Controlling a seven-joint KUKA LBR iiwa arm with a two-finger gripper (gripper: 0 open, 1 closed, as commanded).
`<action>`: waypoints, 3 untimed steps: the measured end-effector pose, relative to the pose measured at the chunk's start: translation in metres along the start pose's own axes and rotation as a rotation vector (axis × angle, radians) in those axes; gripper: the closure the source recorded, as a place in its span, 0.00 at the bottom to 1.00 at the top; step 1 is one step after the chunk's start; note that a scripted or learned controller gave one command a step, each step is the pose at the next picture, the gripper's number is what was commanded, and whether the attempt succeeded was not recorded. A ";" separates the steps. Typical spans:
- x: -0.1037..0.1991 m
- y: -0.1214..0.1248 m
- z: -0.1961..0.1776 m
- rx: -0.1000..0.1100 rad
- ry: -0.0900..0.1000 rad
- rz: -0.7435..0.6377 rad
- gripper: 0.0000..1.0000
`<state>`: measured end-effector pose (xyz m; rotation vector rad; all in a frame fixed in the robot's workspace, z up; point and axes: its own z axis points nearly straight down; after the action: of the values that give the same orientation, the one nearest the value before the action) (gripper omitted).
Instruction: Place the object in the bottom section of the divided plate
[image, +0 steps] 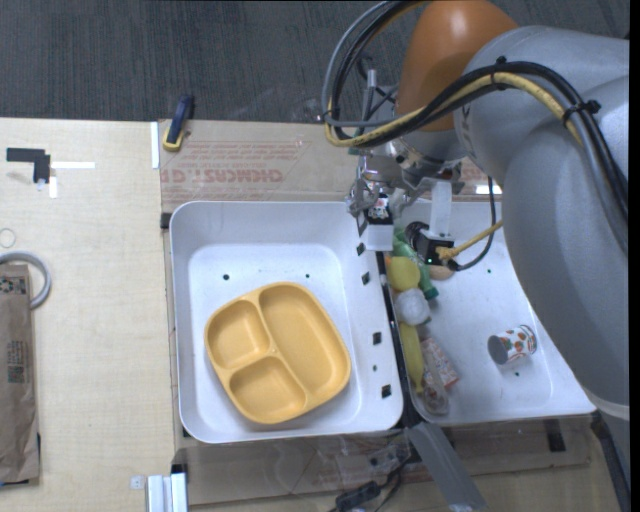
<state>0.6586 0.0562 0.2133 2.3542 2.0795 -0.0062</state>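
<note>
Yellow plate (277, 350) (cup (512, 346) well apart)

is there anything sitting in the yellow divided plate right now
No: the yellow divided plate in the left bin shows three bare compartments, while the small cup lies in the right bin.

bins (190, 300): 2 | divided plate (277, 350): 1 | cup (512, 346): 1 | banana (410, 345): 1

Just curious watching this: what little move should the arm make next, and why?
Probably lower the tool onto the pile of objects along the right bin's left wall. It hangs just above them, and the yellow divided plate in the left bin has nothing in it yet.
</note>
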 end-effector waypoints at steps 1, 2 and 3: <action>0.069 -0.035 0.108 -0.002 0.000 -0.055 1.00; 0.068 -0.010 0.017 0.000 0.000 0.384 1.00; 0.054 -0.007 -0.036 0.001 -0.001 0.771 1.00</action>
<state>0.6587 0.1109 0.2495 2.9623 1.0413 -0.0070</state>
